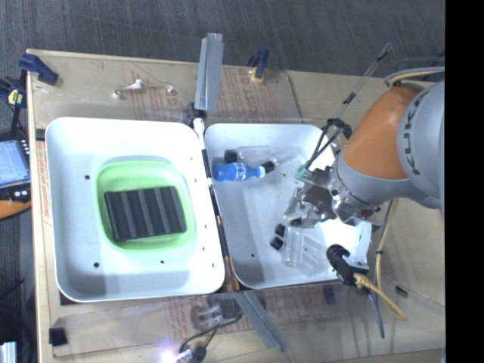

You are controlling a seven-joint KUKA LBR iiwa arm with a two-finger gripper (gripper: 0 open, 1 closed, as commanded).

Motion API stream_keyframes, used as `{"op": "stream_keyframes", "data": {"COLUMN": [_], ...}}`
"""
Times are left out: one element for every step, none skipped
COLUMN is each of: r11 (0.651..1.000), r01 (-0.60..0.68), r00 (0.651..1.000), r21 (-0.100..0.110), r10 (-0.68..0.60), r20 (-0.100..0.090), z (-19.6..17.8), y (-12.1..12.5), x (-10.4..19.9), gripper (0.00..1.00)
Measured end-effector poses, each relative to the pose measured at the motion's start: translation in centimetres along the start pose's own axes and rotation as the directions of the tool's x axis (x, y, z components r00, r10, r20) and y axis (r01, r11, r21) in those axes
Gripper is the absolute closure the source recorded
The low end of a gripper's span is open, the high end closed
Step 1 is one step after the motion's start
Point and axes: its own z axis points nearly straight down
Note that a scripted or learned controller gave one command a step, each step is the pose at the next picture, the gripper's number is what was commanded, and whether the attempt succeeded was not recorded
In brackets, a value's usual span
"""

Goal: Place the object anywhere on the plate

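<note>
You get bright, even overhead light that washes the two white bins (68, 203) nearly flat, with soft grey shadow pooling along their lower walls and under the arm (393, 150). A small hot glare spot flares at the bottom edge of the bench (136, 331). Detail is soft throughout, and the clear items by the gripper (302, 218) smear into the white.

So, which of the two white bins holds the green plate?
The left bin holds the green plate. The right bin holds a blue bottle, and the gripper is over it.
</note>
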Motion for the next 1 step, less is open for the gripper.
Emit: {"op": "stream_keyframes", "data": {"r11": [1.000], "r01": [0.000], "r00": [1.000], "r21": [0.000], "r10": [0.000], "r20": [0.000], "z": [0.00], "y": [0.00], "x": [0.01], "gripper": [0.00]}}
